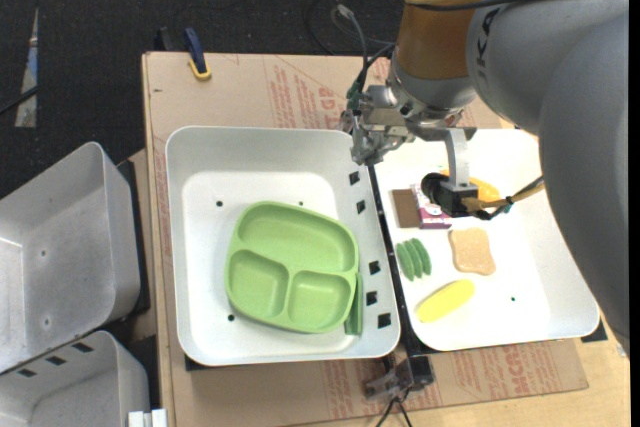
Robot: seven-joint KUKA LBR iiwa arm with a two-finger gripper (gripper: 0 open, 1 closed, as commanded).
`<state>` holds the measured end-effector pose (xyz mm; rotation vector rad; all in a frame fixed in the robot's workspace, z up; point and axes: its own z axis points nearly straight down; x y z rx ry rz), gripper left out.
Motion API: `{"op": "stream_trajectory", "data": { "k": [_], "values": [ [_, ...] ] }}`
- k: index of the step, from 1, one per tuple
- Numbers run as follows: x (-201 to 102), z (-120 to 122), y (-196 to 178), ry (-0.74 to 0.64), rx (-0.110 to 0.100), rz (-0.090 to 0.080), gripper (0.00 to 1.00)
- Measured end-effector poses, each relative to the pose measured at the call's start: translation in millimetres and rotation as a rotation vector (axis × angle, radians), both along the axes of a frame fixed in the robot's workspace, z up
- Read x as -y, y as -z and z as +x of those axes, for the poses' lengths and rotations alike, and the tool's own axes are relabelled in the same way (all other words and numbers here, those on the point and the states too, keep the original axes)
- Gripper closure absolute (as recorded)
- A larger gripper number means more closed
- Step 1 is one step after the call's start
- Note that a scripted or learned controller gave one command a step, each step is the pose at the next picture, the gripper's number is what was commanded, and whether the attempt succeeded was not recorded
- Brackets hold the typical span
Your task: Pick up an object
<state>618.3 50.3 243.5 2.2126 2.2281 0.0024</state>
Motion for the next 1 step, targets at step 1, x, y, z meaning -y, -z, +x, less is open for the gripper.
{"op": "stream_trajectory", "data": {
  "k": [1],
  "values": [
    [-45.2,14.2,6.7,0.0,0.001,0.0,1.0]
  ]
}}
